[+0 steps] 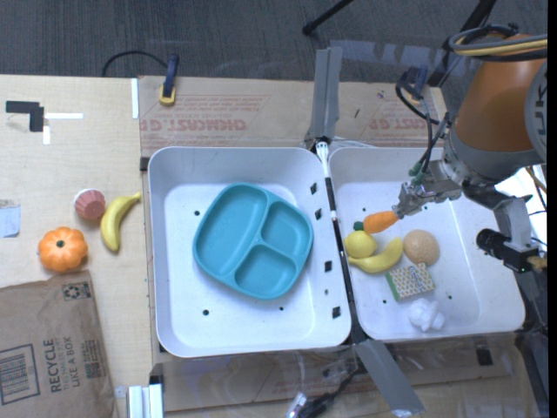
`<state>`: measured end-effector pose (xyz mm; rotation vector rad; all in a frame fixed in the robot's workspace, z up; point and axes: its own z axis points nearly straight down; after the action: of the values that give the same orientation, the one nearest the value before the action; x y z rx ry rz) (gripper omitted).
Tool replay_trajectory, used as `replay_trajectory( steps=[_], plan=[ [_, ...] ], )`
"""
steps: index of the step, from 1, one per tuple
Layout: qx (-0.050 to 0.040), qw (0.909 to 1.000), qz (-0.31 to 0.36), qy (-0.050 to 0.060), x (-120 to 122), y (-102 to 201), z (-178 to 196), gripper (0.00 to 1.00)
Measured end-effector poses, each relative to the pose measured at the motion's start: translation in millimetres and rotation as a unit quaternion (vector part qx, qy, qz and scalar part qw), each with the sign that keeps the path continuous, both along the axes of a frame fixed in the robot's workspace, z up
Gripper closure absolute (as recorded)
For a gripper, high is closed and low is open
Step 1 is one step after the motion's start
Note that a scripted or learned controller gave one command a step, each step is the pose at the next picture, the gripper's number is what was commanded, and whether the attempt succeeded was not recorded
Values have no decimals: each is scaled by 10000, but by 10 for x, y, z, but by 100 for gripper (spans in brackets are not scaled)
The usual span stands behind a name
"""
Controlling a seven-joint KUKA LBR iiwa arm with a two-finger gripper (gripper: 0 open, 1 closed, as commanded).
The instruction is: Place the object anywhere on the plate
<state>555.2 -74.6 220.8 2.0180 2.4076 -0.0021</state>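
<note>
The blue plate [252, 240] looks like smooth plastic with a soft sheen, and the two white bins [174, 259] look like smooth, faintly glossy plastic. The counter [61, 172] is pale, matt wood. A brown paper bag [52, 355] looks matt and creased. The carrot [380, 222] and banana [379, 258] look like glossy plastic.

1. On the bare wooden counter [78, 146] left of the bins lie a small orange pumpkin [63, 249], a yellow banana [117, 221] and a pinkish cupcake-like toy [90, 205] (the banana just beside the toy).
2. A brown paper bag [48, 347] printed "RECYCLE" covers the lower left corner.
3. A yellow-and-blue clamp [169, 86] sits at the counter's far edge.
4. Black tripod legs [348, 7] cross the grey floor beyond.
</note>
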Motion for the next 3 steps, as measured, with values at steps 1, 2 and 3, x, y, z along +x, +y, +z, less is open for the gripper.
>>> replay_trajectory(
  steps=[1, 2, 3],
  plan=[
    [-2, 9996, 276, 2, 419, 844, -17, 100],
    [-3, 9972, 745, 15, 190, 1553, -305, 100],
    [-3, 9973, 739, 14, 191, 1550, -305, 0]
  ],
)
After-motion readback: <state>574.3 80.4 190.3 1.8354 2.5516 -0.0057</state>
